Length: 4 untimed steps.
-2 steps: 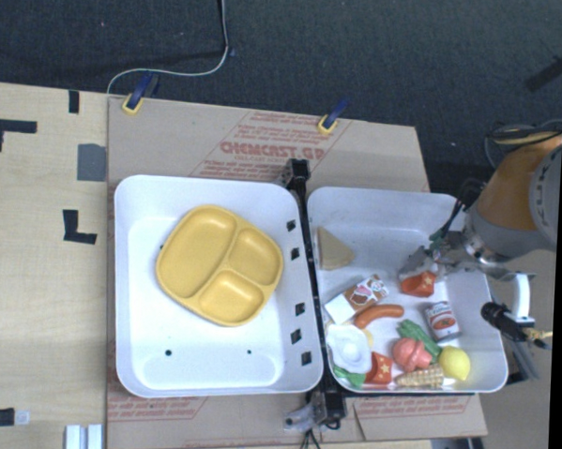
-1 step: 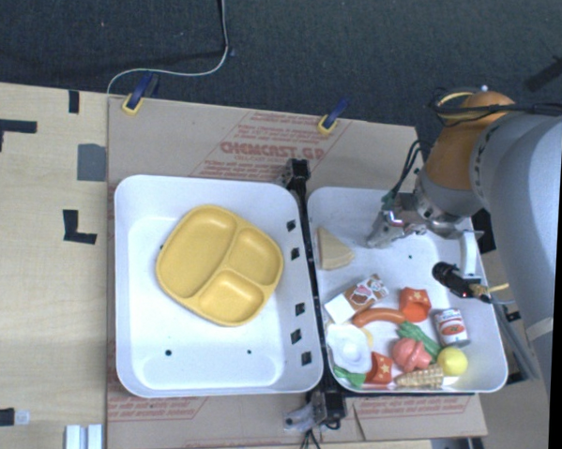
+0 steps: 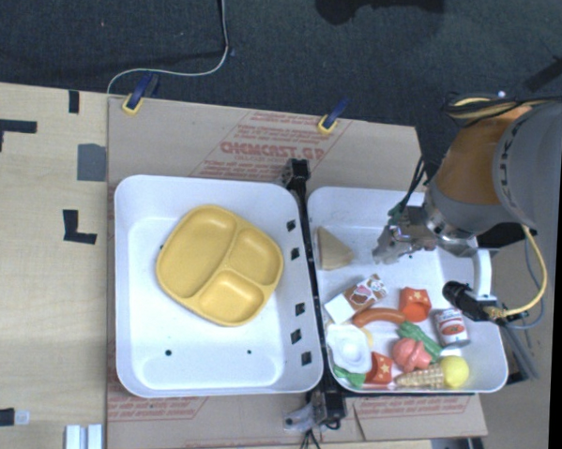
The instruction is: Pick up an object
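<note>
Gripper (image 3: 394, 242) hangs over the upper part of the right bin (image 3: 357, 206), its dark fingers pointing down toward bare white floor; whether they are spread or pressed together cannot be told, and nothing shows between them. Just to its left lies one tan wedge (image 3: 332, 249), near the bin's inner wall. Below the gripper the toy food crowds the lower half: one small brown-and-white piece (image 3: 367, 293), one orange sausage (image 3: 378, 318), one red tomato-like piece (image 3: 415, 302), one small can (image 3: 451, 326), one fried egg (image 3: 347, 345), one pink piece (image 3: 407, 352), one yellow lemon (image 3: 455, 371) and one cone (image 3: 419, 377), many touching. A divided yellow plate (image 3: 221, 264) sits alone in the left bin (image 3: 132, 286), well apart from the gripper.
</note>
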Tool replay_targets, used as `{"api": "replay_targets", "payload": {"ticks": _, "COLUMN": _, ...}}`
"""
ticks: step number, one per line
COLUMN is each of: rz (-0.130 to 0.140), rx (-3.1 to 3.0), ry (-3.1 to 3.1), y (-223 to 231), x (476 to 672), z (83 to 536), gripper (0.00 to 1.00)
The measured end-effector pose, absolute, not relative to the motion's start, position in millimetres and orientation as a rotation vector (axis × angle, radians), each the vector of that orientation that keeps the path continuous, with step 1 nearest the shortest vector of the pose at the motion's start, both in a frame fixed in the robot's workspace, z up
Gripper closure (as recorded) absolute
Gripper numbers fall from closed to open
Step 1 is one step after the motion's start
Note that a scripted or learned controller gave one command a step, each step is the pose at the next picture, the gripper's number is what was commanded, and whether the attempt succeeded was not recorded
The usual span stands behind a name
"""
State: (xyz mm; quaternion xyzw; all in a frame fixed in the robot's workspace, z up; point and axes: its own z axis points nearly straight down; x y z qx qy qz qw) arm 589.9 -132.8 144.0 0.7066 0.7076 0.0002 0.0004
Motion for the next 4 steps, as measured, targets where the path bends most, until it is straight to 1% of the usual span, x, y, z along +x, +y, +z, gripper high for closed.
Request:
{"api": "replay_targets", "payload": {"ticks": 1, "rz": -0.002, "rx": 2.221, "ry": 2.223, "y": -134, "x": 590.7, "z": 140, "gripper": 0.00}}
{"api": "replay_targets", "payload": {"ticks": 2, "rz": 0.002, "rx": 2.219, "ry": 2.219, "y": -118, "x": 551.6, "z": 84, "gripper": 0.00}}
{"api": "replay_targets", "payload": {"ticks": 3, "rz": 0.001, "rx": 2.218, "ry": 2.219, "y": -98, "x": 520.8, "z": 86, "gripper": 0.00}}
{"api": "replay_targets", "payload": {"ticks": 4, "rz": 0.006, "rx": 2.218, "ry": 2.217, "y": -106, "x": 485.0, "z": 86, "gripper": 0.00}}
